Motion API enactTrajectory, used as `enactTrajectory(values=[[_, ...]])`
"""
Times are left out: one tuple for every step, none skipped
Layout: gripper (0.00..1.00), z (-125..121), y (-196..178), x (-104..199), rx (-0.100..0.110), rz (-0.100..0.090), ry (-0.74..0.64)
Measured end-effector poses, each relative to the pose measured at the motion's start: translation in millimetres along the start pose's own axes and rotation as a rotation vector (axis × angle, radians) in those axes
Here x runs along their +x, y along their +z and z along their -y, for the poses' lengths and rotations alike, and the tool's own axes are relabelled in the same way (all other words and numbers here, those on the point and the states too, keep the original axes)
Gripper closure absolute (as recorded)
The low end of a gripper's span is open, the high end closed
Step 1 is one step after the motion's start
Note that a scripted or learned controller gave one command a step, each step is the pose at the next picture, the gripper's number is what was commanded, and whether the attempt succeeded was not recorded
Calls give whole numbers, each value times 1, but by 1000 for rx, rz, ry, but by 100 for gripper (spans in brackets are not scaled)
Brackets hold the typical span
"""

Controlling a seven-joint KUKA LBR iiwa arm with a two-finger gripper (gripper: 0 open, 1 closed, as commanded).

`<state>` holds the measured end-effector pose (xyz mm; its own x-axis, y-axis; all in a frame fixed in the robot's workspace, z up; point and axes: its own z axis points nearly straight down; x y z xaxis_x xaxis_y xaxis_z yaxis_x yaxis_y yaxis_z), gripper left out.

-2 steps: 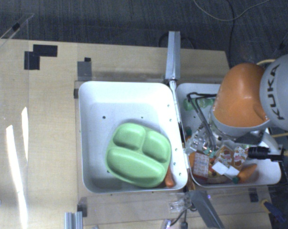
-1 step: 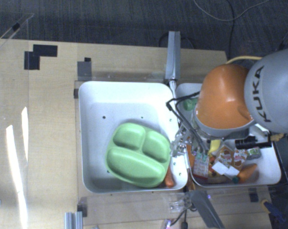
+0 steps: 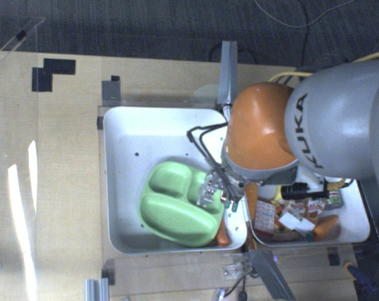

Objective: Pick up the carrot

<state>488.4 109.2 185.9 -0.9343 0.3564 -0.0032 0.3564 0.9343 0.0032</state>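
End effector: I see it [image 3: 209, 192] low in the left bin [image 3: 123, 168], over the right side of the green tray [image 3: 174, 205]. I cannot tell its state; the arm's orange band [image 3: 260, 133] hides much of it.
Carrot: I read the small orange tip [image 3: 223, 236] at the left bin's front right corner, just beside the tray's edge, as the carrot. Most of it is hidden by the tray.
Look-alike: another orange piece [image 3: 327, 226] lies in the right bin [image 3: 365, 221] among packets [image 3: 265, 217]. I judge a mix-up possible.
Risk, alignment: the end effector sits behind the carrot and over the tray, so I expect a descent here would meet the tray, not the carrot.
Risk, crowding: the carrot is wedged between tray and bin wall; I judge there is little room to reach it, and the tray could be nudged over it.
Risk, view: the arm blocks my sight of contact, so a miss may go unseen.
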Motion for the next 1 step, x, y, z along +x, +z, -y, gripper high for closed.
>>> enactTrajectory(values=[[100, -6, 20, 1, 3, -2, 359]])
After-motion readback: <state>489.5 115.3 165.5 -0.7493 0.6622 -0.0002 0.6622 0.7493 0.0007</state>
